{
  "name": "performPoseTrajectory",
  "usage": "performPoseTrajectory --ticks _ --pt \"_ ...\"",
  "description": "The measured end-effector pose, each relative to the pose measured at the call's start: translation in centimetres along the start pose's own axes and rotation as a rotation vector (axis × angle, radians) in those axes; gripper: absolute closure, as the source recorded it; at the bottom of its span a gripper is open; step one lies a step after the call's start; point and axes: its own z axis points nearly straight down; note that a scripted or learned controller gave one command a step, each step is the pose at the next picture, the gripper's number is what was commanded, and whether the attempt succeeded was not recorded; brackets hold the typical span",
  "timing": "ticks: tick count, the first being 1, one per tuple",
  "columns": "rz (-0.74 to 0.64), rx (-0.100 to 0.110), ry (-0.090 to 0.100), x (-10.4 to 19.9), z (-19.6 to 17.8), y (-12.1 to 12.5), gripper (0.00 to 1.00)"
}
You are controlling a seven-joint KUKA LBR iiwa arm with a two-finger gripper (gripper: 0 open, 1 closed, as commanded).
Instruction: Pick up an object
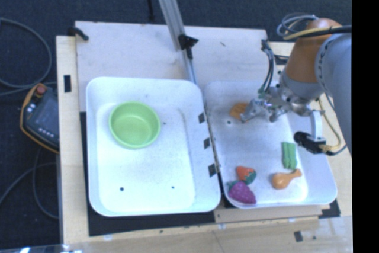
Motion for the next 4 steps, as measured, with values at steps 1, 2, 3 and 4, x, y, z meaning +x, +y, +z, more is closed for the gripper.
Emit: performPoseTrajectory --ticks 1,2,3,4 --pt "0.001 -0.004 -0.002 -0.2 0.7 0.0 0.00" --pt "0.001 -0.007 -0.003 -0.2 -0.4 0.1 1.00" --pt "0.004 -0.010 0.000 -0.3 -5.1 -0.5 1.00" --pt "0.003 -0.013 -0.002 -1.1 -11.5 -0.3 1.00"
